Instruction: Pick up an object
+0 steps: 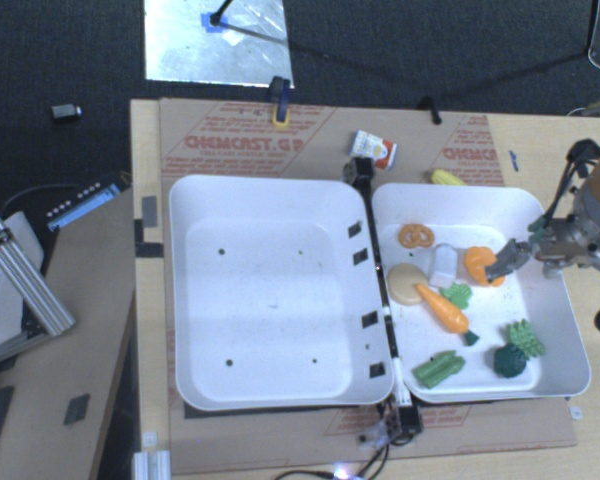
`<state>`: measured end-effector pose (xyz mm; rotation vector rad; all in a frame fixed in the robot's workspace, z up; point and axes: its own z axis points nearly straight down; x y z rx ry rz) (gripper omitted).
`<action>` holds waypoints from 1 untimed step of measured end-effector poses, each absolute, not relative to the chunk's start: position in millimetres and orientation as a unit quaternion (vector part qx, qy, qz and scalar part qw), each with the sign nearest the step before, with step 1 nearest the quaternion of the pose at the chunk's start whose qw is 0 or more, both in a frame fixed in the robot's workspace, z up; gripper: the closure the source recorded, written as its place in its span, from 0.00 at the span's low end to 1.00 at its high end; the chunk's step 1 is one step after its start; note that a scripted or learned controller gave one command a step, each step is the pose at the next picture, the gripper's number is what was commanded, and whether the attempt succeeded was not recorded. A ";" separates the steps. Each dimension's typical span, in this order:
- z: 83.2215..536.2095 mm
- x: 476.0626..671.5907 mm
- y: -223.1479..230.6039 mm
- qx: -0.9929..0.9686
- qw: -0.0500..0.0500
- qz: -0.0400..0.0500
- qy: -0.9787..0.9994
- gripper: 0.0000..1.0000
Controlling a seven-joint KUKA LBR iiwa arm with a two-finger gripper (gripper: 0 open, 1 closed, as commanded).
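1. The grey two-finger gripper (pixel 502 264) reaches in from the desk's right edge over the right-hand shallow white bin (pixel 560 360). Its tip sits at the round orange toy fruit (pixel 476 263); whether the jaws are apart, together or clamped on it cannot be told from this view.
2. Just beside the fruit lie a small translucent white cup (pixel 444 263) and a brown toy pretzel (pixel 415 235), toward the bin's far edge.
3. Nearer the middle: a long orange toy carrot with a green top (pixel 446 308) and a pale beige flat oval (pixel 404 281).
4. Along the near edge: a green toy pea pod (pixel 438 369) and a dark green toy broccoli (pixel 510 360).
5. The left-hand white bin (pixel 195 368) has nothing in it.
6. Judgement: the pick is at approach or grasp; nothing is visibly lifted, so closing and raising remain.
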<state>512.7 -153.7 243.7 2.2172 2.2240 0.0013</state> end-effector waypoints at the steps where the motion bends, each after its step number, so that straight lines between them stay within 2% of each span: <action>1: 143.2 519.9 -113.2 0.704 -0.004 -0.001 0.710 0.00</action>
